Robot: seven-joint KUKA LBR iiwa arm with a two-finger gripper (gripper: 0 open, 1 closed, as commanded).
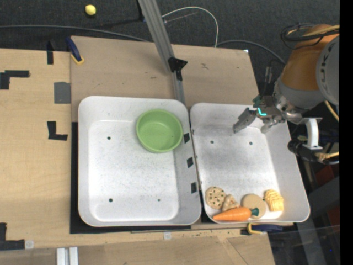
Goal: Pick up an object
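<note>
Carrot [234, 214] lies at the right bin's [231, 148] front wall, touching the cookies [216, 197] and a yellow piece [274, 200]. Looks light, stiff, smooth; I'd pinch across its middle. My fingers [257, 120] are spread, gripping nothing, above the bin's far end. Open floor between; wall crowds the front side.

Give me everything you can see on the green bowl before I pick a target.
The green bowl is a round, light green dish with a smooth, plastic-looking finish and a plain rim. It sits upright, open side up, with nothing visible inside. It rests on the floor of the left bin, toward that bin's far right corner, close to the divide between the two bins. Nothing else touches it; the gripper is over the right bin, well apart from it.
</note>
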